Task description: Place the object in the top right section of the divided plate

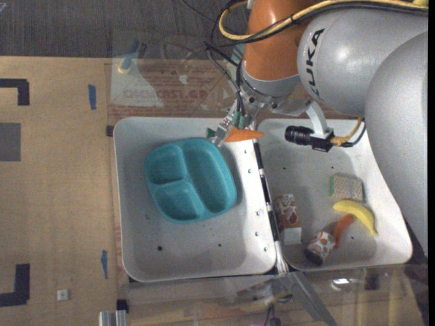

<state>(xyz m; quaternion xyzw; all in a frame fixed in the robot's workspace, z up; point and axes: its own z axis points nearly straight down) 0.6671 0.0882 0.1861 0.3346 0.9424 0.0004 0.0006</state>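
1. Gripper (230, 129) hangs over the far edge of the left bin (136, 250), just beyond the top right corner of the divided plate (190, 180), with a small orange carrot-like object (243, 134) pinched between its fingers.
2. Orange object lies roughly level, with a green end toward the plate and its orange tip pointing toward the right bin (387, 250); it sits above the ridge where the two bins meet, apart from the plate.
3. Teal plate rests in the left bin, tilted, with three sections: one large section on the right side and two smaller ones on the left.
4. Grey arm (353, 53) with its orange band (275, 29) reaches in from the right, and a yellow cable (326, 5) loops over it.
5. Small black camera (307, 136) is mounted beside the wrist, above the right bin.
6. Right bin holds a banana (358, 212), an orange piece (342, 227) touching it, a pale patterned block (346, 185), a small printed carton (287, 210) and a tipped cup-like item (319, 246).
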